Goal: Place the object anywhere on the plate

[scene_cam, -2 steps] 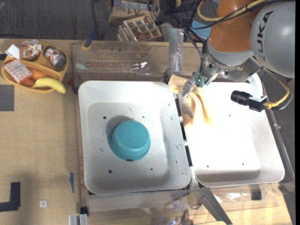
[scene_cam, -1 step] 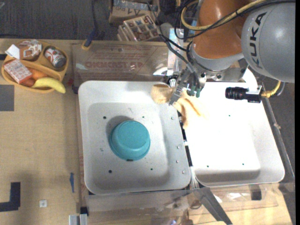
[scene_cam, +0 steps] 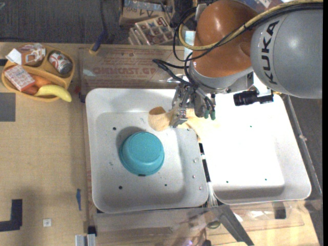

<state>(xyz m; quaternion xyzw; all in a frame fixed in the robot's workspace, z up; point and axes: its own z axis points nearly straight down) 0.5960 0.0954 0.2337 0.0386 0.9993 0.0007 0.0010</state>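
Note:
A round teal plate (scene_cam: 142, 152) lies in the middle of the left white bin (scene_cam: 102, 137). A tan, rounded object (scene_cam: 159, 119) rests near the bin's back right corner, just behind and to the right of the plate and apart from it. My gripper (scene_cam: 190, 113) hangs low over the divide between the two bins, its left side right against the tan object. A pale yellowish bit (scene_cam: 195, 123) shows under the gripper. The gripper's own body hides whether anything is held.
The right white bin (scene_cam: 256, 158) lies under the arm's wrist. On the bench at the far left stands a yellow tray (scene_cam: 10, 81) with toy food and a banana (scene_cam: 55, 91). Boxes and cables sit behind the bins.

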